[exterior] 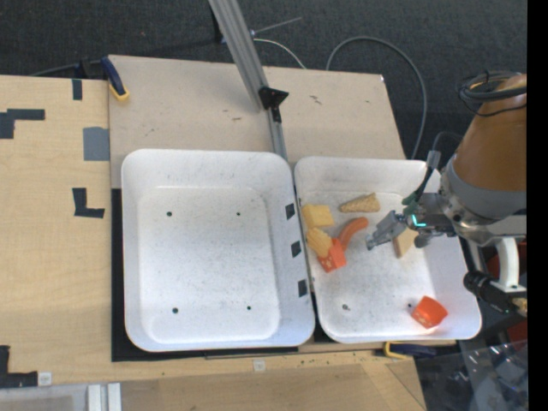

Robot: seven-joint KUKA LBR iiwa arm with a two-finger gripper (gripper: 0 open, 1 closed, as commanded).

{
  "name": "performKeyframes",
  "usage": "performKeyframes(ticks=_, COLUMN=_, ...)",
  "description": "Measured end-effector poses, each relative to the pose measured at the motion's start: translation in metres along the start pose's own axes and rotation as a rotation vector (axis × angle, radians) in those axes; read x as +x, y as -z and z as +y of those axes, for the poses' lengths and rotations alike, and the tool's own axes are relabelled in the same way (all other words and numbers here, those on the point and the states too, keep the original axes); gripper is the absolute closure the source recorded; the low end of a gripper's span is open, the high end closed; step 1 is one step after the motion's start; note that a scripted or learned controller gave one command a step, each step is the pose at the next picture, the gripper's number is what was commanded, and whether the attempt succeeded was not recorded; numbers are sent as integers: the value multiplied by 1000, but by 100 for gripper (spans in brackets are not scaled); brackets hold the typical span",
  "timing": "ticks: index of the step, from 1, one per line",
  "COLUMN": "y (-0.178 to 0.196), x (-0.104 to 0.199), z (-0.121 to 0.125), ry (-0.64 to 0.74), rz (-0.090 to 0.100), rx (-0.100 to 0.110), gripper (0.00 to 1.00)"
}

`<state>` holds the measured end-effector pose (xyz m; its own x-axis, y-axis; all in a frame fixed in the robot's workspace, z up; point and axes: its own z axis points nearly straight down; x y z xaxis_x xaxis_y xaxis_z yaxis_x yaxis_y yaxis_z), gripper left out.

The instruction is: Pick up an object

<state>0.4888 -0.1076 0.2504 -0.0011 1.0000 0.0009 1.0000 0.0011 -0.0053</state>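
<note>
Orange carrot-shaped toy (344, 241) lies mid right bin (445, 328), just right of yellow pieces (318, 229). Gripper (396, 232) hovers just right of it over tan block (402, 244); open or closed: cannot tell. Toy probably light, rigid, slick; grasp across narrow middle.

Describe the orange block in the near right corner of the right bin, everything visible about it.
The orange block is a small, chunky piece with flat faces and rounded corners, in a matte, uniform orange that looks like plastic or foam. It lies alone on the floor of the right bin, close to that bin's near right corner and sitting slightly askew to the walls. Nothing touches it: the gripper is farther back in the bin, and the other pieces are clustered toward the bin's left side.
</note>
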Motion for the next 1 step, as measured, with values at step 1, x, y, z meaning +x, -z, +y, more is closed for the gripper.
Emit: performKeyframes(ticks=1, y=2, x=0, z=1, ry=1, rz=0, rx=-4, gripper=0)
